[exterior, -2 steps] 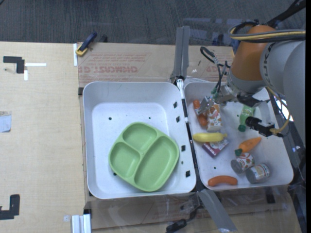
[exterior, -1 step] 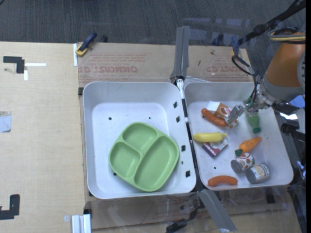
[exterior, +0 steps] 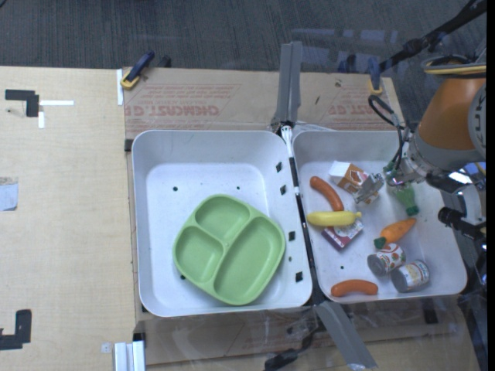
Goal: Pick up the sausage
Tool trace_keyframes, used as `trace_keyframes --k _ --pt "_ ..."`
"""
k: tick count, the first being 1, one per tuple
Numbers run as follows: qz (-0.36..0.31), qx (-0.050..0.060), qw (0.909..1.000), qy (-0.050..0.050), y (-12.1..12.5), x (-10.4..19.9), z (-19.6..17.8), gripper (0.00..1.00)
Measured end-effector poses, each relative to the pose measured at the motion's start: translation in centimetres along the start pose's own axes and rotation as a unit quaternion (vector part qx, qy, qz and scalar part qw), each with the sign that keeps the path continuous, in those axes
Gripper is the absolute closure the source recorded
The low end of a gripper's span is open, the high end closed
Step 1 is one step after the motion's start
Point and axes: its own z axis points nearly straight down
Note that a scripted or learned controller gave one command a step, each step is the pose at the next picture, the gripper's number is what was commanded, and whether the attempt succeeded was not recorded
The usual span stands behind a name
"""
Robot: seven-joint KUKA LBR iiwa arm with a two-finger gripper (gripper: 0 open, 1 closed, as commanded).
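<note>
Right bin: one sausage lies near its left wall, above the banana; a second sausage rests by the front edge. Pincer hovers beside a small carton, apparently empty; its state cannot be judged.

Robotics laboratory test cell, viewed from above. A pale wooden bench carries a sheet of printed cardboard taped down beneath two shallow white bins set side by side and joined by clips. At 3 o'clock a grey industrial arm with an orange band enters, trailing black cables. Black corner markers, probably calibration or alignment marks, lie at 9 o'clock on the bench. The bin contents are toy foods and small cans, with a green divided plate, standard manipulation props. Dark carpet runs along 12 o'clock.
</note>
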Motion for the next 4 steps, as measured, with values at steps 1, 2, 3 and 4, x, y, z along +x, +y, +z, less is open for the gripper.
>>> trace_keyframes --k 1,2,3,4 --pt "-0.014 0.006 0.9999 -0.003 4.2 5.6 -4.7 0.0" --pt "-0.041 0.006 0.9991 -0.003 7.6 5.5 -1.8 0.0" --pt "-0.165 0.005 0.9864 -0.003 6.2 6.2 0.4 0.0" --pt "-0.163 0.003 0.9866 -0.004 6.3 6.0 -0.7 1.0"
